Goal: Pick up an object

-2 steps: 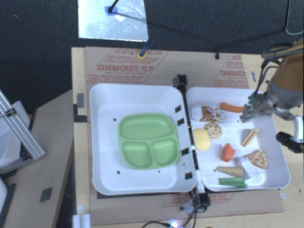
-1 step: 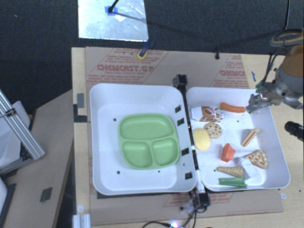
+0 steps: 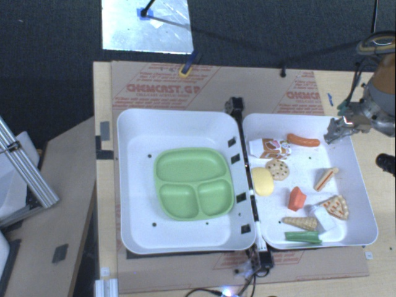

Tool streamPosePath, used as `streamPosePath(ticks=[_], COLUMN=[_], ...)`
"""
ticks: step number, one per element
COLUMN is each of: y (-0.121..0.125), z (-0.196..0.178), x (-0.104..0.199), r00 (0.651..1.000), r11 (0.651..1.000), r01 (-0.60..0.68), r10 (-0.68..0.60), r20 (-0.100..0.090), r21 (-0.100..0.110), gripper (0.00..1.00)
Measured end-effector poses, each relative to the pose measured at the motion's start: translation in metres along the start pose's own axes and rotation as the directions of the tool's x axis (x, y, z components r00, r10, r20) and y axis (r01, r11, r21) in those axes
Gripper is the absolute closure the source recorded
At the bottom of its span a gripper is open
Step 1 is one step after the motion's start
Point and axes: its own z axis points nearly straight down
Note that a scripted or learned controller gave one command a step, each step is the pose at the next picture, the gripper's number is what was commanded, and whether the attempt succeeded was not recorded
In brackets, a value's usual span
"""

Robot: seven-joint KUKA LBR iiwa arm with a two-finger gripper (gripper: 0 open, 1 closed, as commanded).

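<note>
White bins (image 3: pixel 185 119); hand (image 3: pixel 339 129) (blurry) over sausage (image 3: pixel 303 141).

Arm (image 3: pixel 382 85) enters from the right edge, its orange band uppermost and the grey wrist angled down and to the left. Gripper (image 3: pixel 335 130) sits at its lower left end, apparently holding nothing, though detail there is blurred.

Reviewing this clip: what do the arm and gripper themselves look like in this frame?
The arm enters at the right edge: a rounded grey body with an orange band near the top and a yellowish ring above it. A thin dark cable runs down its left side. The gripper is a small metallic grey block with dark parts; finer detail is too small to make out.
</note>
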Motion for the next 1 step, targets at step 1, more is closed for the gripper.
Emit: streamPosePath(ticks=[1], y=[-0.0095], z=[-0.0010], x=[0.0612], r00=[1.000], r11=[1.000], r01=[0.004], r10=[-0.004], r20=[-0.003], r21=[0.003], gripper=[1.00])
